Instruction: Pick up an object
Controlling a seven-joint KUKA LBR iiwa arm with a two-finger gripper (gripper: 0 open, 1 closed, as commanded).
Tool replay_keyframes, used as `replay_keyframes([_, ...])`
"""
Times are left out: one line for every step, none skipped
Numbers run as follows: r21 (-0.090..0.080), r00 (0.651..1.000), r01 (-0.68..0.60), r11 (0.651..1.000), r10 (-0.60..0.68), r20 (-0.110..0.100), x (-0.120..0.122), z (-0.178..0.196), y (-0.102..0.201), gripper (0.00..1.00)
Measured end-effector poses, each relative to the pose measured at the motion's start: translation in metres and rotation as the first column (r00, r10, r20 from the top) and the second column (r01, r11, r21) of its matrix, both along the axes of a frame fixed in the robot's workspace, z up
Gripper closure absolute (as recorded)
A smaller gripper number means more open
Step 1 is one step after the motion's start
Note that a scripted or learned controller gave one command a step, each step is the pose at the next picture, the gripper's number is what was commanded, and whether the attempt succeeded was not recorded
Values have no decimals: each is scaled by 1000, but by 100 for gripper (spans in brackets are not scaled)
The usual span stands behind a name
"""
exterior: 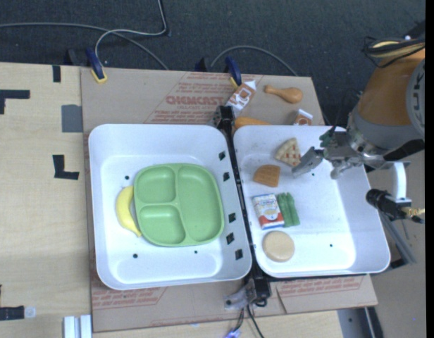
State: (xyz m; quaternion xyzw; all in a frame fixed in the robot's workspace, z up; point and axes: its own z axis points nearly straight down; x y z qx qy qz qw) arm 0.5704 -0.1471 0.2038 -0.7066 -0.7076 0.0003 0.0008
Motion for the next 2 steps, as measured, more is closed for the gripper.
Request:
replay_keyframes([0, 1000, -1, 1000, 1, 7, -22, -113, 25, 0])
replay_keyframes([0, 1000, 0, 1000, 0, 13, -20, -101, 25, 100])
